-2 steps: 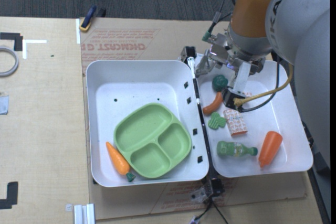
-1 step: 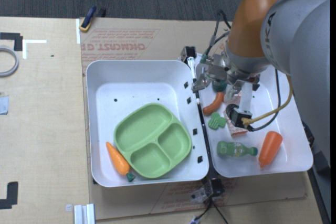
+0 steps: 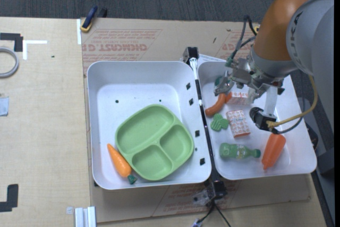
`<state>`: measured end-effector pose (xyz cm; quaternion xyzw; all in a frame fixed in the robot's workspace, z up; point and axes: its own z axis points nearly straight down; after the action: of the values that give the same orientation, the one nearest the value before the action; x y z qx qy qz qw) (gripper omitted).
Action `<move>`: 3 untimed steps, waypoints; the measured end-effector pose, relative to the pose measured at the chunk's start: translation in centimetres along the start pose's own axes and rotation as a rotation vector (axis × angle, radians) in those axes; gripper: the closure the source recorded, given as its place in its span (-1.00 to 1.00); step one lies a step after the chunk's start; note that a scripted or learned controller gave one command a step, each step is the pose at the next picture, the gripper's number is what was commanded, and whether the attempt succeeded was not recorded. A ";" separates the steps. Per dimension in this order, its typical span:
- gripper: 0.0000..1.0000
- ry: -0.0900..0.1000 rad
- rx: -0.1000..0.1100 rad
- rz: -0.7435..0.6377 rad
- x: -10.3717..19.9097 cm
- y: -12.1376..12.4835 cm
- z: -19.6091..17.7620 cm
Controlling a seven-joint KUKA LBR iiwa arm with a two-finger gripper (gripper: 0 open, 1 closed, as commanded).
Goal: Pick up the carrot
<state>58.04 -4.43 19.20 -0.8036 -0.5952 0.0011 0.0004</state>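
The gripper hangs over the right bin, above a carton and a green bottle; whether it is open or closed cannot be told. One carrot lies near that bin's right wall; another carrot rests beside the green divided plate in the left bin.

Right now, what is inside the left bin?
The left bin holds a green divided plate and a carrot beside it, against the plate's left edge. Whatever lies under the plate is covered.
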 end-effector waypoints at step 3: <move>-1.00 0.000 -0.001 0.276 3.0 -0.7 0.0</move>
<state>58.27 -1.39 19.21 -0.8779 -0.4788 0.0007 0.0000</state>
